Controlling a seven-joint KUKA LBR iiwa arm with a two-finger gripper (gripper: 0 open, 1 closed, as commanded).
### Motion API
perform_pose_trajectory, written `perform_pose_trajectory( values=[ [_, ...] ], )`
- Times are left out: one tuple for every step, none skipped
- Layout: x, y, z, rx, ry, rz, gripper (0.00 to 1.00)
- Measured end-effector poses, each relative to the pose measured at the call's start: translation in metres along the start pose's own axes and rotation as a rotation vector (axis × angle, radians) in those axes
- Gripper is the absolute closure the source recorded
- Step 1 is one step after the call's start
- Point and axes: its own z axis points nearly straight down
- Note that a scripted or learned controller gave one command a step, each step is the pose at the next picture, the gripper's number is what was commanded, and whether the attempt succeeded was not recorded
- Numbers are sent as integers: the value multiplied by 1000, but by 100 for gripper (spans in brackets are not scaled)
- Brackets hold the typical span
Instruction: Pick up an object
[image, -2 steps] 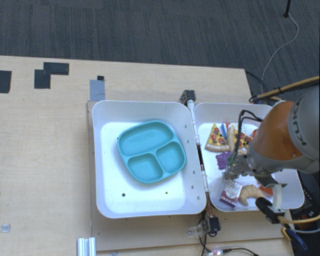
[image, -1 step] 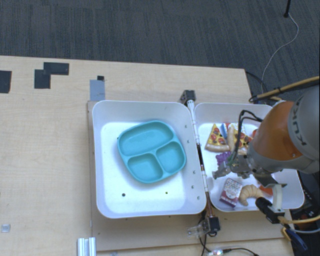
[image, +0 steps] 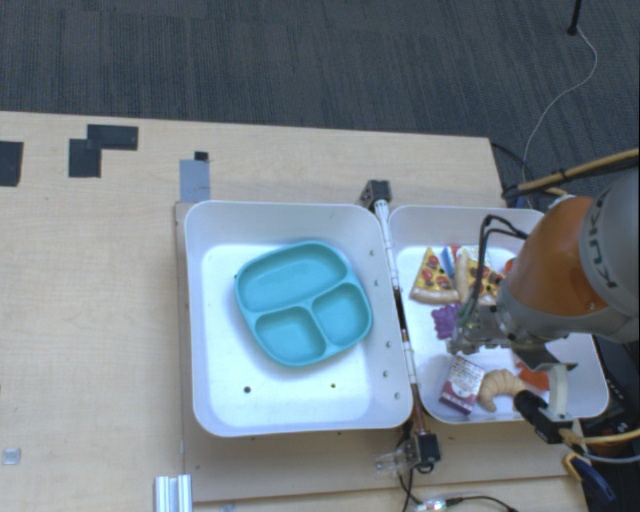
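A teal three-compartment plate (image: 303, 316) lies in the left white bin (image: 215, 330) on the wooden bench (image: 90, 330)

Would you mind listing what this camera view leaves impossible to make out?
- Gripper: the wrist hides its fingers, so open or shut is unclear.
- Right bin: the arm covers its far right side.
- Small packet: print too small to read.
- Purple toy: partly under the gripper.
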Motion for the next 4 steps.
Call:
perform_pose_trajectory(
  values=[
    [0,0,0,0,0,0,0],
    [0,-3,22,13,3,4,0],
    [0,-1,11,6,2,3,100],
    [0,-1,11,7,2,3,0]
  ],
)
